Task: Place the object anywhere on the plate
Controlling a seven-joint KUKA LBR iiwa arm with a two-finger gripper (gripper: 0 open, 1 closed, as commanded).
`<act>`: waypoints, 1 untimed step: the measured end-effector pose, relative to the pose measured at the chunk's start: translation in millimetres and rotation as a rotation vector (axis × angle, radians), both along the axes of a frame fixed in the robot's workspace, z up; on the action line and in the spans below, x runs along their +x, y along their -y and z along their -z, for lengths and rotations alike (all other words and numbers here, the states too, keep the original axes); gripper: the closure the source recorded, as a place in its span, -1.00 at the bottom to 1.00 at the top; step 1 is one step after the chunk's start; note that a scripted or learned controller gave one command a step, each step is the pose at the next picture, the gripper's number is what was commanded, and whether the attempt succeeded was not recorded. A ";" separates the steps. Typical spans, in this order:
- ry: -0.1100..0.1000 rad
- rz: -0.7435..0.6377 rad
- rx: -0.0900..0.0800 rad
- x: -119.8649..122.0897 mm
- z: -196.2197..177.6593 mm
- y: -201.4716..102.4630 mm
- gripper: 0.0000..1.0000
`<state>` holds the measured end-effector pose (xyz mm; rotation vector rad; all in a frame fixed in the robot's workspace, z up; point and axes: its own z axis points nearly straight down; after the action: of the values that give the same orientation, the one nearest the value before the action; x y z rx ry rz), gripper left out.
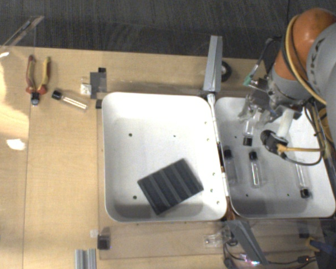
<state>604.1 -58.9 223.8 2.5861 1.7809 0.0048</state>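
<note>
Plate (171, 185), a dark grey ribbed rectangular slab, lies askew on the floor of the left bin (123, 150), toward its near edge. Right bin (319, 203) holds several small clear vials with dark caps: one (254, 168) lies lengthwise near the middle, another (302, 179) toward the right wall, a third (229, 164) against the left wall, none touching the plate, which sits well apart in the other bin. Farther back, the gripper (251, 121) hangs over the right bin's rear part with a vial-like clear piece (248, 132) at its tips, though whether its jaws are closed on it cannot be told; pliers (37, 77) lie on the bench at far left.
</note>
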 end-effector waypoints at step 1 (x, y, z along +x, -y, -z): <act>0.002 -0.498 -0.002 28.0 -12.9 -63.5 1.00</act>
<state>632.2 4.6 236.7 2.0659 2.3614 0.0058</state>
